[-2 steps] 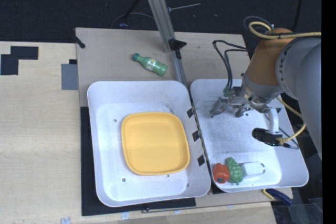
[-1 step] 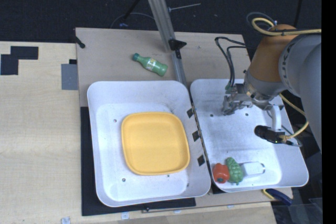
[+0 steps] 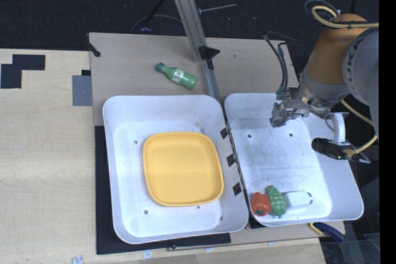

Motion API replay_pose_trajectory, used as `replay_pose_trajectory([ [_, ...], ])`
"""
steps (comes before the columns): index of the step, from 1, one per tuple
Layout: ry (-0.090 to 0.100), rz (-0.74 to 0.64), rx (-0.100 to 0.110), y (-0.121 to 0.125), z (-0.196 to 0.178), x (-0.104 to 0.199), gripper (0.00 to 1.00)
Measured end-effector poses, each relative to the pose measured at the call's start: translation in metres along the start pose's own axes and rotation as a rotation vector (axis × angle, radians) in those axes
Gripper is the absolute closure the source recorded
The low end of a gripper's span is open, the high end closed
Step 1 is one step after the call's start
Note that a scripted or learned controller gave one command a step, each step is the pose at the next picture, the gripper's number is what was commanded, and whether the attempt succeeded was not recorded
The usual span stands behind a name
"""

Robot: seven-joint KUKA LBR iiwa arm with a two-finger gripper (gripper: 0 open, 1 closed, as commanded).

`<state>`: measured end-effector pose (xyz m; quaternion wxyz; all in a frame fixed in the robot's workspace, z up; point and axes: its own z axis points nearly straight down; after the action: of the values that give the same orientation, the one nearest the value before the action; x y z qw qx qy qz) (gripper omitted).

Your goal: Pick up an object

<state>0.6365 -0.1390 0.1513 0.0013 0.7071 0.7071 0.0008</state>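
Red, green and white toys sit in a little bunch in the right bin (image 3: 346, 195), at the corner nearest the camera. One is a red thing (image 3: 260, 203), touching a bumpy green thing (image 3: 276, 201), and a white thing (image 3: 299, 198) lies just beside the green one. All three rest on the floor of that bin, with nothing holding them.

Over the far side of the right bin hangs the gripper (image 3: 279, 118), on the grey and orange arm (image 3: 339, 62) that comes in from the right. It is well apart from the toys. I cannot tell how the gripper stands; it is too small and dark.

Beside the right bin is the left bin (image 3: 120, 133), and a yellow plate (image 3: 182, 168) lies flat in its middle. Past the left bin, a green bottle (image 3: 177, 75) lies on its side on the bench (image 3: 124, 65), near a metal bar (image 3: 190, 12) that leans up
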Motion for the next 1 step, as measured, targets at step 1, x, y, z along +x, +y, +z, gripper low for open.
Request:
replay_pose_trajectory([
  [1, 0.000, 0.000, -0.001, 0.0087, -0.0540, -0.0070, 1.00],
])
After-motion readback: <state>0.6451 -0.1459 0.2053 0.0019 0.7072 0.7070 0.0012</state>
